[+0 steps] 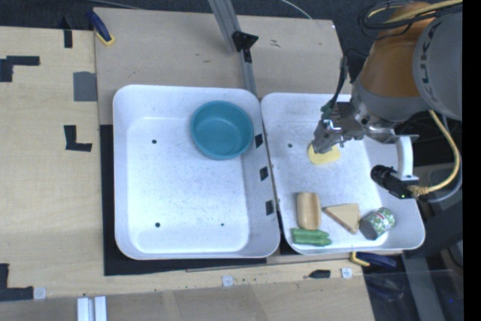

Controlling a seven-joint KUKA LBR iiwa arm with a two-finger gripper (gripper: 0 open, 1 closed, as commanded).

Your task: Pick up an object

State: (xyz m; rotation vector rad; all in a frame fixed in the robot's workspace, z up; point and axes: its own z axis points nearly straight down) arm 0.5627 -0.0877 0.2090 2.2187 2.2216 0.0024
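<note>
Camera view shows the right bin [289, 162] crowded along its near rim: a green piece [311, 238], a tan block [307, 210], a tan wedge [343, 217] and a grey-green lump [377, 222], close together. Past them lies open white floor. Farther in, the end effector [328, 140] sits low over a yellow object [324, 155]; whether it is open or closed I cannot tell. Across the shared rim, the left bin [180, 214] holds a blue bowl [222, 129] near its far wall. Bare tabletop [45, 192] lies left.

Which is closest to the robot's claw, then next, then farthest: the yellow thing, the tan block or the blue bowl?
From the claw:
1. Yellow thing, right under it, right bin.
2. Tan block, near the right bin's front edge.
3. Blue bowl, in the left bin.
</note>
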